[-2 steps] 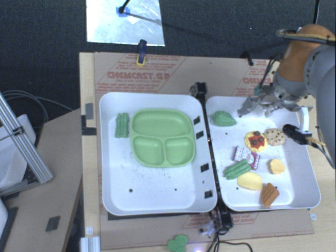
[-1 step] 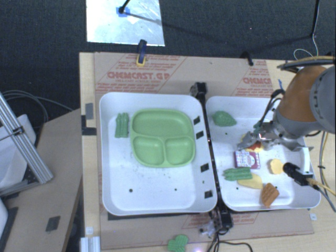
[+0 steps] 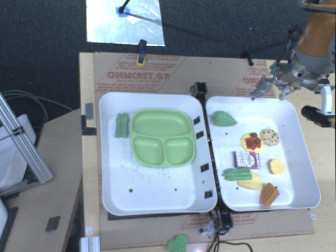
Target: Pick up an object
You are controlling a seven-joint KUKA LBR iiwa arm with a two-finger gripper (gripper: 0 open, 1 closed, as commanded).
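In right bin [image 3: 302, 156]: toy foods, cookie [image 3: 269, 136] | left bin [image 3: 107, 156]: green tray [image 3: 161, 138] | fingers [image 3: 273, 91] spread, grasping nothing, above far rim

A shiny foil sheet [image 3: 125, 13] lies on dark carpet [image 3: 42, 41] beyond the cardboard-covered bench [image 3: 157, 72].

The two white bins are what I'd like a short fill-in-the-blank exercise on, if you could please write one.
1. The green divided plate lies in the ____ bin.
2. The plate has ____ compartments.
3. The round cookie lies in the ____ bin.
4. The hand hangs over the right bin's ____ edge.

Missing words: left; three; right; far
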